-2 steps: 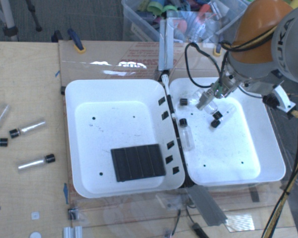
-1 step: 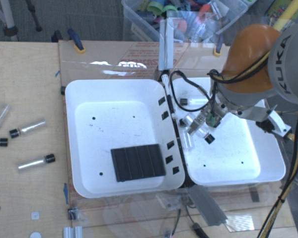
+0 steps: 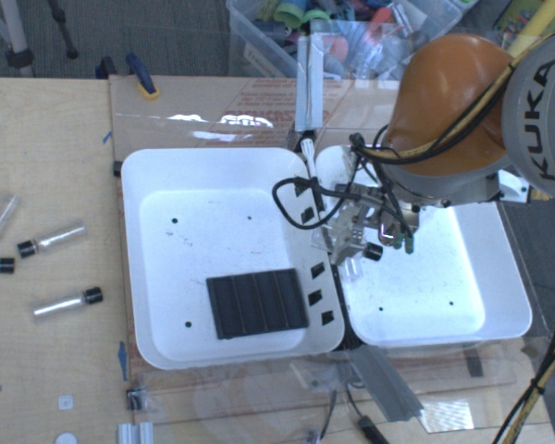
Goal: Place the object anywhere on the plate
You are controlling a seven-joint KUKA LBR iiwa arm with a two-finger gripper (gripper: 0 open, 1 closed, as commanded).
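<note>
while the dark ribbed plate (image 3: 257, 303) lies flat in the left bin (image 3: 157, 188), toward its near right corner, i cannot pick out the object meant for it. the gripper (image 3: 351, 248) hangs over the seam between the two bins, just inside the right bin (image 3: 462, 285), and cables and glare blur its tip, so i cannot tell its state or whether it carries anything. a white rounded shape (image 3: 331, 165) sits behind it by the divider. the risk, as i judge it: the arm travels to the plate with nothing in its grasp, or drops its load short on the bin wall.
</note>
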